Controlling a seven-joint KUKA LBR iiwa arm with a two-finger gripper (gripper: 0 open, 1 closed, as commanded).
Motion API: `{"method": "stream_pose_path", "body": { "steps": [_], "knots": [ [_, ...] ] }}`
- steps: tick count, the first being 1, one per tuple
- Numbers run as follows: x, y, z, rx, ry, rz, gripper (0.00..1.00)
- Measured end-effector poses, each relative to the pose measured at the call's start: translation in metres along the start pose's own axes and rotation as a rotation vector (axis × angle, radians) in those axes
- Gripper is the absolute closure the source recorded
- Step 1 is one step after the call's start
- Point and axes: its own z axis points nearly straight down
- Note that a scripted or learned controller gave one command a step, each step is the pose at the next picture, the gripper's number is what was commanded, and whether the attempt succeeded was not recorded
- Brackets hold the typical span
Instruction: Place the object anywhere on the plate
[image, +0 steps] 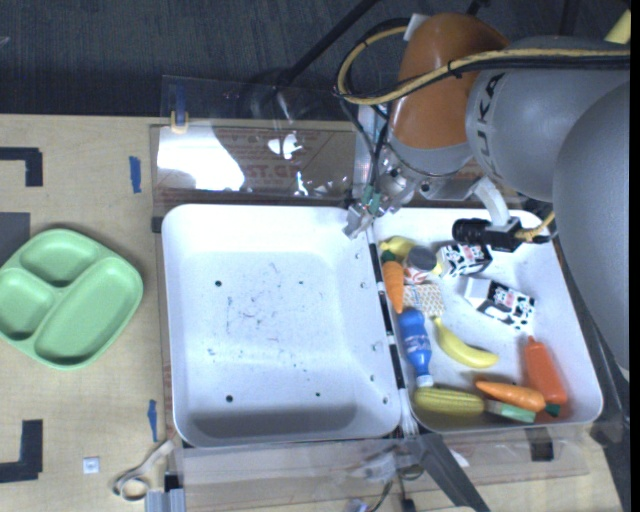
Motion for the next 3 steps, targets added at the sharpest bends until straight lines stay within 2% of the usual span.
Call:
{"method": "stream_pose_path", "body": {
  "steps": [1, 2, 3],
  "knots": [
    [0.088, -0.035, 0.078, 0.001, 0.002, -0.044, 1.0],
    [0.032, -0.114, 0.001, 0.0, -0.001, -0.023, 1.0],
    [0.032, -0.114, 0.001, 0.0, -0.001, -0.024, 0.0]
  ]
}}
